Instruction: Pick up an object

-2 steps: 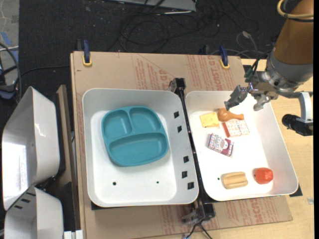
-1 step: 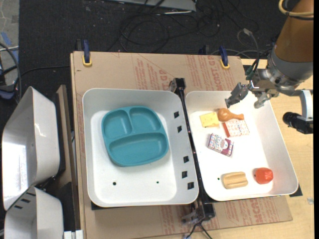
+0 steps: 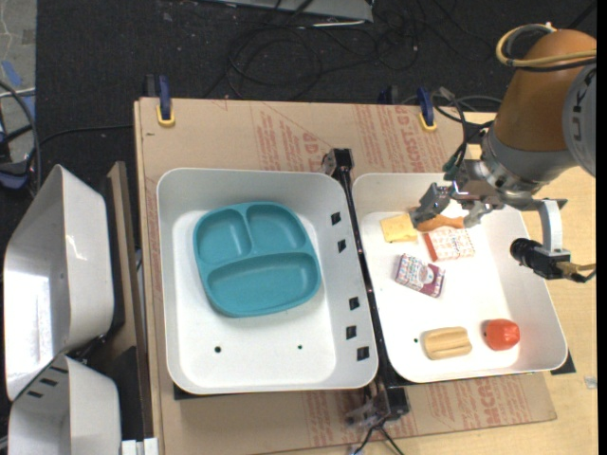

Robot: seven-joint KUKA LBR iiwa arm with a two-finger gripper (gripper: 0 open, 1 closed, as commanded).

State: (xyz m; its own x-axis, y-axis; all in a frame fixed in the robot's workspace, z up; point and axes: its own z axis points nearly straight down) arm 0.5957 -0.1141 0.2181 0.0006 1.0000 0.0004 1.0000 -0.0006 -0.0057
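The right bin (image 3: 531, 282) holds several small items. A yellow wedge (image 3: 398, 227) lies at its upper left, with an orange piece (image 3: 439, 223) beside it. Below them are a red-and-white packet (image 3: 450, 245) and a purple packet (image 3: 419, 276). A tan bun (image 3: 446, 342) and a red tomato (image 3: 501, 334) rest near the front edge. My gripper (image 3: 452, 207) is open, low over the bin's upper part. The orange piece lies just below and between its fingers, partly covered by them. Nothing is lifted.
The left bin (image 3: 180, 282) holds a teal divided plate (image 3: 256, 257). A black hinge strip (image 3: 356, 273) runs between the bins. The arm's orange band (image 3: 545, 83) hangs over the bench's back right corner. Grey tubs (image 3: 57, 282) stand off the bench's left side.
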